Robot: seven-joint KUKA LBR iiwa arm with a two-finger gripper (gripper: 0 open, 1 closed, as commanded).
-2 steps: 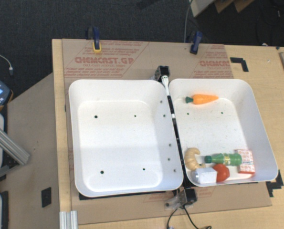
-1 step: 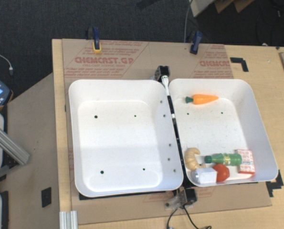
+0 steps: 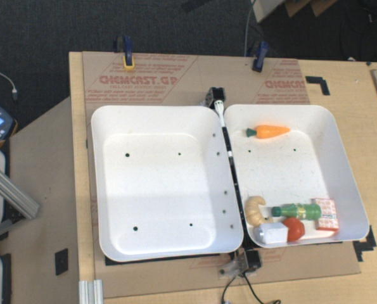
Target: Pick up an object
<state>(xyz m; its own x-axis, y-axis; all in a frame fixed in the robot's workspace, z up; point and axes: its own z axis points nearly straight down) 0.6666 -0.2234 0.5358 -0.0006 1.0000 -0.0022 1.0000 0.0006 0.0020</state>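
Orange plastic carrot (image 3: 269, 131) with a green top lies alone at the far end of the right white bin (image 3: 337, 151), so we judge it the easiest pick, clear of the cluster at the near wall. Our tool's state we cannot tell. Red lettering on the cardboard-covered worktop (image 3: 194, 68) reads "CHEMCAST GP".

floor (image 3: 42, 24): dark carpet | bench (image 3: 49, 170): tan board | clamps (image 3: 128, 49): blue
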